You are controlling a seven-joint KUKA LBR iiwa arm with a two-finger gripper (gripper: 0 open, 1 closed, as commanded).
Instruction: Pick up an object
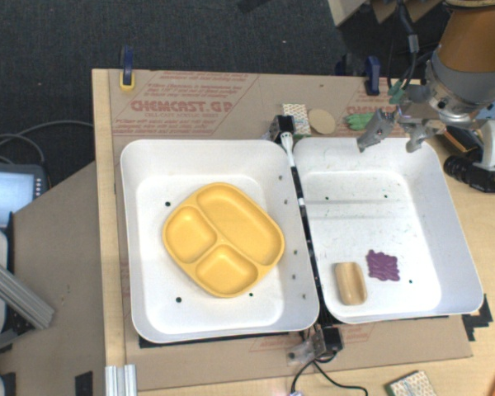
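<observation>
A cardboard-covered worktop (pixel 190 106) stands on dark carpet (pixel 148 15). The jaws (pixel 391 134) hang released, gripping nothing, at twelve o'clock over the right bin (pixel 445 213). A yellow tray (pixel 223 238) lies in the left bin (pixel 140 221).

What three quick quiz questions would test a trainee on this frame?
1. True or false: the yellow tray lies in the left bin.
2. Which thing in the right bin lies nearer the tray: the tan block or the purple grapes?
3. Multiple choice: the tool is (A) over the right bin's far edge, with nothing between its fingers, (B) gripping the block, (C) over the tray.

Key: 1 true; 2 the tan block; 3 A.
</observation>
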